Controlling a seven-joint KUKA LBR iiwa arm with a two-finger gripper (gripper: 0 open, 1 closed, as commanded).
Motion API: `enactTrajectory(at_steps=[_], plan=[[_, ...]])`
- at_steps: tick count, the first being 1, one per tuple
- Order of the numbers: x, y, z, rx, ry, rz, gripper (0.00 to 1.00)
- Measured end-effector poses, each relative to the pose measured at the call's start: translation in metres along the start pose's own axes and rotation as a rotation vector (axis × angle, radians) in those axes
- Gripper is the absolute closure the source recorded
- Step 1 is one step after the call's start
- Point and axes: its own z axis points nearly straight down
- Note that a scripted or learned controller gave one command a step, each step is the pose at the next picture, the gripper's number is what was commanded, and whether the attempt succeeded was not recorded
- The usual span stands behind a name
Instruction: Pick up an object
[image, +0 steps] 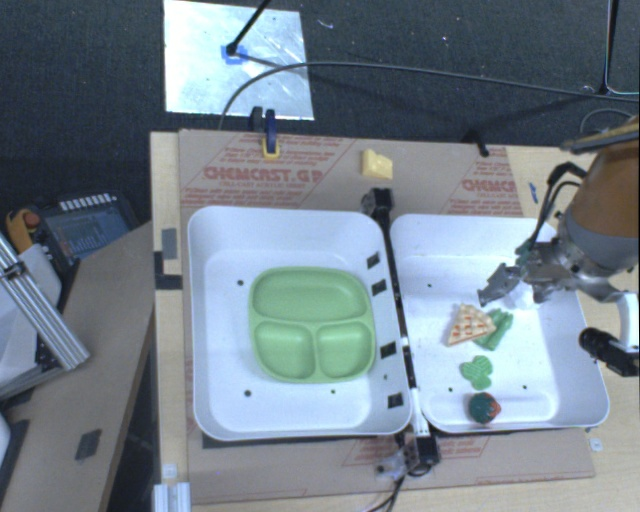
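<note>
In the right bin (440, 250) lie a tan waffle-patterned wedge (467, 324), a light green piece (495, 330) touching its right side, a green leafy toy (478, 371) and a red-and-green round toy (484, 407) near the front wall. My gripper (508, 282) hangs over the right bin, just above and to the right of the wedge. Its dark fingers point left and down. Nothing shows between them.
The left bin (215, 250) holds a green three-compartment tray (308, 323). A yellow block (377, 163) rests on the cardboard behind the bins. A yellow clamp (270, 135) sits at the back edge. A black clip strip (385, 290) joins the bins.
</note>
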Motion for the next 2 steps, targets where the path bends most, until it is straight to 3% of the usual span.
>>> enactTrajectory(at_steps=[1,2], plan=[[0.000,0.003,-0.006,-0.013,-0.002,-0.003,0.00],[0.010,-0.001,0.049,-0.008,0.000,-0.001,0.00]])
